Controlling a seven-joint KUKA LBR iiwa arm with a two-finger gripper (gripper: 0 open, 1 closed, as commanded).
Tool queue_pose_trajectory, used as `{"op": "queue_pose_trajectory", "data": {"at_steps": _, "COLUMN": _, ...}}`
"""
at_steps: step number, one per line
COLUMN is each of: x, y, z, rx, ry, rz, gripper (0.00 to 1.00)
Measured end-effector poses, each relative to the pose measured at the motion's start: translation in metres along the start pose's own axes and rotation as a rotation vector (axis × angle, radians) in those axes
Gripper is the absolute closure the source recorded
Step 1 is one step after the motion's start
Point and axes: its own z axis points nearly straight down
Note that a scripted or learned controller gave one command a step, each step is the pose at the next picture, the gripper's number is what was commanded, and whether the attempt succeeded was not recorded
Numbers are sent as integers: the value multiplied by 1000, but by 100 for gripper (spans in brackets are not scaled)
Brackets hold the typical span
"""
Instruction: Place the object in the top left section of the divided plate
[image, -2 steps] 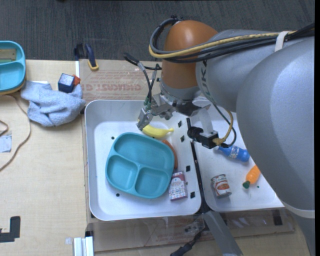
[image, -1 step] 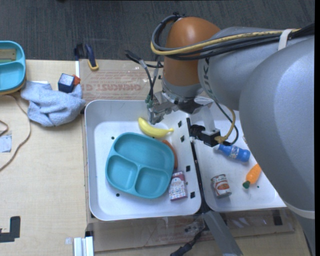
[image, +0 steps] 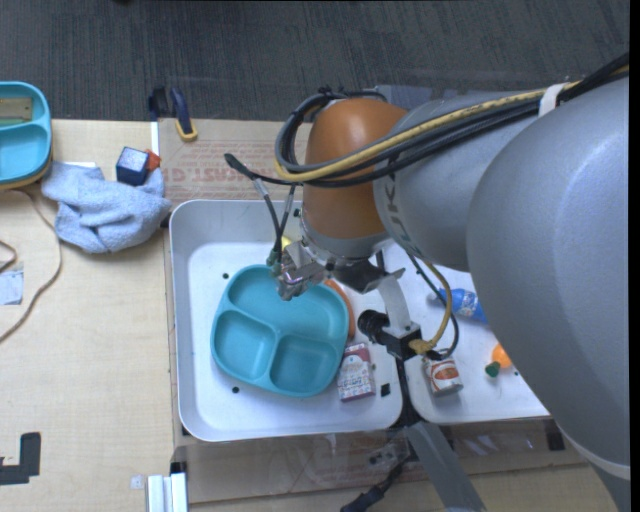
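I cannot tell how the gripper (image: 290, 282) is set. It hangs over the top right part of the blue divided plate (image: 262, 340). The plate sits in the left white bin (image: 200, 300). A small printed packet (image: 355, 372) lies beside it.

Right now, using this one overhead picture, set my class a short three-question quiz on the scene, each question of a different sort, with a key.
1. True or false: the blue divided plate lies inside the left white bin.
2. Multiple choice: the claw sits above which part of the plate? A. its upper edge B. its lower right section C. off the plate, over the bench
3. Fill in: the grey cloth lies outside the bins, to the ____ of the left bin in this view.

Key: 1 true; 2 A; 3 upper left.
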Motion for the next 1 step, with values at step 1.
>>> {"op": "queue_pose_trajectory", "data": {"at_steps": 1, "x": -1, "y": 0, "z": 0, "rx": 0, "ry": 0, "rz": 1, "gripper": 0}}
